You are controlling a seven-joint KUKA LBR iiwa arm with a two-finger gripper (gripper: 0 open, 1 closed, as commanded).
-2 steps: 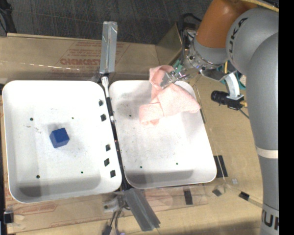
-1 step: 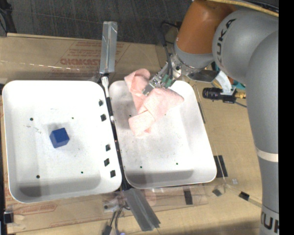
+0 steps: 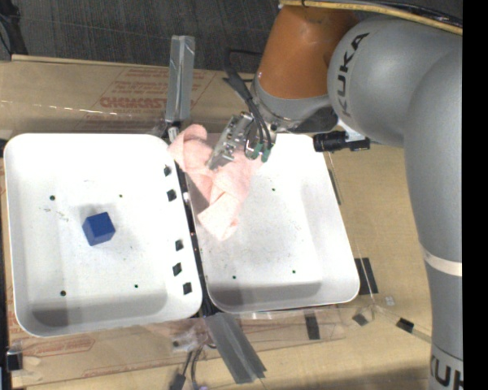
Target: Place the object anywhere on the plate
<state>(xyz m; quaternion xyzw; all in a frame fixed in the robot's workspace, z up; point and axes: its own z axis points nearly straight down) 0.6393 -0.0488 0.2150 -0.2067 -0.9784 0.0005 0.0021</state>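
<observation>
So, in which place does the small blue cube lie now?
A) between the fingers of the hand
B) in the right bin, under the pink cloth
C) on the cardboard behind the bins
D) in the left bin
D: the blue cube sits on the floor of the left bin, apart from the pink cloth in the right bin.

Pink cloth (image 3: 215,187): soft, crumpled, matt. Blue cube (image 3: 98,227): smooth, looks plastic. Two white bins (image 3: 32,177): smooth plastic, slight sheen, right one scuffed. Arm (image 3: 407,80): glossy grey shell, orange band satin. Gripper (image 3: 242,143): bare metal. Bench (image 3: 386,218): matt brown cardboard.
</observation>
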